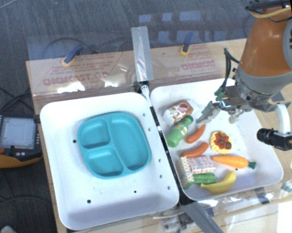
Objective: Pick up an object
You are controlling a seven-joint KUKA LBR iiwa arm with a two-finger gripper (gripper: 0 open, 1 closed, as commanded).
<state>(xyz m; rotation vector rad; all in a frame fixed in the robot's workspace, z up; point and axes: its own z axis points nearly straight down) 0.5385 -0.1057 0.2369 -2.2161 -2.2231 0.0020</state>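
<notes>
The hand [207,113] hangs over the right bin [271,162], its fingers spread apart and grasping nothing. Just below its tip lie a green bottle [178,133] with a yellow label and a small orange sausage [195,133], among a carrot [231,160], banana [220,184] and other toy food.

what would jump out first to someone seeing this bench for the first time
The turquoise divided plate lying alone in the left bin draws the eye first. Next comes the heap of toy food in the right bin: a carrot, a banana and a green bottle. Above them the arm's claw hangs over that bin's upper part.
</notes>
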